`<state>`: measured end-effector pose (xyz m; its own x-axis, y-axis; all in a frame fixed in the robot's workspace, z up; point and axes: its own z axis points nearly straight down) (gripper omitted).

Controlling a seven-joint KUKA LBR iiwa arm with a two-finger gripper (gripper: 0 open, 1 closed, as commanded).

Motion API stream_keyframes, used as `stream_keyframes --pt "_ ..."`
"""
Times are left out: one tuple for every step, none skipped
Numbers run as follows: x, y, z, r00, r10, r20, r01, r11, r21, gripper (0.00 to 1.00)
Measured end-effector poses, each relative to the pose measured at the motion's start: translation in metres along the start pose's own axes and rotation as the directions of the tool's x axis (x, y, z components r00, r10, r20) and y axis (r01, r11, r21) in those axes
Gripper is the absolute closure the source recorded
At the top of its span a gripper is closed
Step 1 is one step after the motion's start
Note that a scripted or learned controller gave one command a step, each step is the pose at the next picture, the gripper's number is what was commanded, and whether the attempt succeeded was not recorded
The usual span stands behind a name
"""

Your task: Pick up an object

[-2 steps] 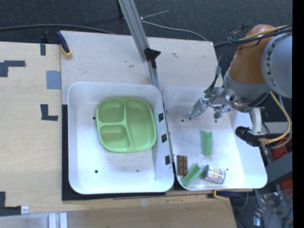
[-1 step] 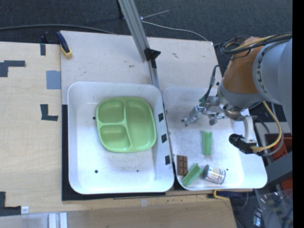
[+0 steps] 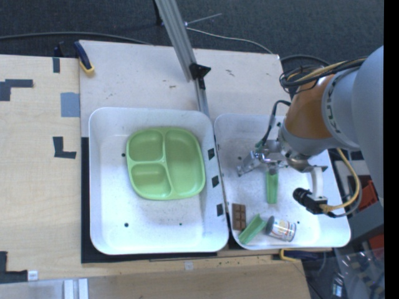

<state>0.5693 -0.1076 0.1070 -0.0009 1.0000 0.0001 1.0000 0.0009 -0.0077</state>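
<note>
My gripper (image 3: 252, 161) hangs over the upper left part of the right bin (image 3: 333, 232), open, with nothing between its metal fingers. A slim green stick (image 3: 272, 187) lies on the bin floor just right of and below it, close to the wrist. Toward the bin's front edge lie a small brown block (image 3: 239, 215), a green block (image 3: 250, 228) tilted on a slant, and a small silver can (image 3: 282, 229) on its side. None of them touches the gripper.
The left bin (image 3: 106, 223) holds a green divided plate (image 3: 166, 163). A grey metal pole (image 3: 177, 33) slants down to the wall between the bins. Black cables (image 3: 324, 205) loop off the arm over the right bin's right side.
</note>
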Motion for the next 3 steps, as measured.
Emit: stream_keyframes --pt "0.001 0.001 -0.013 1.0 -0.003 -0.001 0.002 1.0 -0.004 1.0" --pt "0.005 0.003 -0.075 1.0 -0.001 0.001 0.001 1.0 -0.012 1.0" --pt "0.012 -0.002 -0.133 1.0 -0.001 0.001 0.001 1.0 -0.013 1.0"
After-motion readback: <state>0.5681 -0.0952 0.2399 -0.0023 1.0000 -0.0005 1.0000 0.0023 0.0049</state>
